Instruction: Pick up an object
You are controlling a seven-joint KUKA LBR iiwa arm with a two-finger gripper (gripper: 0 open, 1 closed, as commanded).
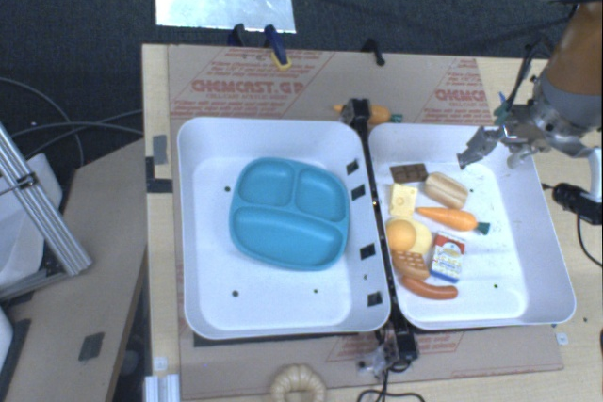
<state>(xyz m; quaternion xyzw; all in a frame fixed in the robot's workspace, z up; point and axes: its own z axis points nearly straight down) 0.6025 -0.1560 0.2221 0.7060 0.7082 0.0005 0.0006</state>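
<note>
The right bin [528, 297] holds several toy foods. A brown chocolate square [408, 172] and a bread roll [445, 190] lie at the back. In front of them lie a yellow cheese piece [403, 201], a carrot [449, 218], an orange ball [401, 233], a red and white carton [448, 260] and a sausage [429, 287]. My gripper [492, 155] hangs over the bin's far right part, up and right of the roll. It is open with nothing between its fingers.
A blue divided plate [289, 212] lies in the left bin [203, 297]. A yellow and black object [366, 114] sits on the bench just behind the wall between the bins. A pale ring [297, 383] lies at the front edge.
</note>
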